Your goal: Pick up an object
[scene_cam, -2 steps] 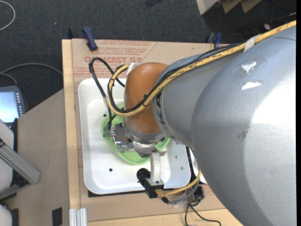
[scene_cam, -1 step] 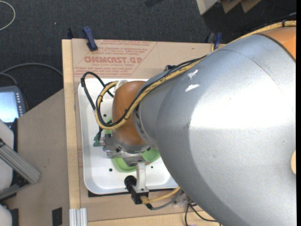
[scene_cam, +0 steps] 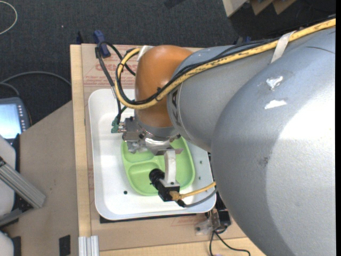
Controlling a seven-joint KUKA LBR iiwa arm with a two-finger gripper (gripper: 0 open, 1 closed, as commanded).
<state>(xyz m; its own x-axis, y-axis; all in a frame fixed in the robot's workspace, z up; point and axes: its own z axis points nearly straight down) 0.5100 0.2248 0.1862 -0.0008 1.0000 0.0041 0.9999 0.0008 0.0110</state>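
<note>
While the hand hung just over the far end of the green tray, that tray lay flat in the white bin. Whether the hand was clenched or released could not be told; the lift seemed left to do.

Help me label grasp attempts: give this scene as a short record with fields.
bin: white bin, on the bench
object: green divided tray, lying in the bin
arm: grey, orange band, reaching from the right over the tray
gripper: above the tray's far end
grasp: cannot tell
</note>
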